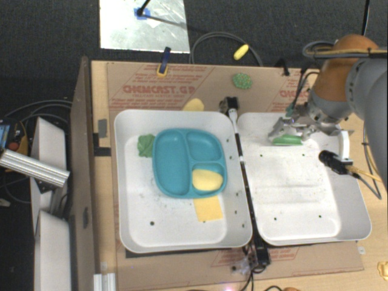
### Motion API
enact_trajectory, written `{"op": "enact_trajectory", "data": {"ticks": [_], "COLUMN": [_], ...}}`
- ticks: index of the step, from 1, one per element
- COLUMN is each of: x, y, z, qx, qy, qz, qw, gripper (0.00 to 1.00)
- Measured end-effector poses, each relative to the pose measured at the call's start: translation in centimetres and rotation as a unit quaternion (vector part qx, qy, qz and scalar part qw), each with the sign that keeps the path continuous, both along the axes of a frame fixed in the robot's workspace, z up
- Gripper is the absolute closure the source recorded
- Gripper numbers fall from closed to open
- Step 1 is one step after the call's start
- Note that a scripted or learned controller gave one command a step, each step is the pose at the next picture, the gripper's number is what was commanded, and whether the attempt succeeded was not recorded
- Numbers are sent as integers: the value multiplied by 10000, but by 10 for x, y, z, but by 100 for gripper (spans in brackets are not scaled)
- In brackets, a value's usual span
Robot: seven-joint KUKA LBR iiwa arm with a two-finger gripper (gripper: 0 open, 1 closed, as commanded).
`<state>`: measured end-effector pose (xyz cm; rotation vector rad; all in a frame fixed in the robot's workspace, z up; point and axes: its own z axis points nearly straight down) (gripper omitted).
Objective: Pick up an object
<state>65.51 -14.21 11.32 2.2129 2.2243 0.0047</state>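
Two shallow white bins sit side by side on the table (pixel 151 80), which is covered with printed brown cardboard. The gripper (pixel 293 130) is down at the far edge of the right bin (pixel 303 193), its grey wrist and orange band (pixel 333 80) reaching in from the right. A green object (pixel 287 140), long and flat, lies on the bin floor directly under the gripper and appears to touch it. Whether it sits between the fingers, and whether the gripper is open or closed, I cannot tell from this angle.

The left bin (pixel 130 180) holds a teal divided plate (pixel 179 156) near its middle. A yellow rounded piece (pixel 207 179) rests in the plate's near right compartment. A flat yellow square (pixel 208 209) lies on the bin floor just beside the plate's near edge. A green leafy piece (pixel 146 145) lies against the plate's left side.

Beyond the bins, on the cardboard, are a small green round object (pixel 242 80), a pale yellow piece (pixel 194 106) at the left bin's far rim, and a yellow capsule-shaped item (pixel 241 52) near a cable
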Motion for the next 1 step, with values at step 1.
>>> {"op": "enact_trajectory", "data": {"ticks": [1], "x": [-43], "y": [82], "z": [84], "qx": [20], "qy": [-2], "qz": [31], "qw": [10000], "gripper": [100]}}
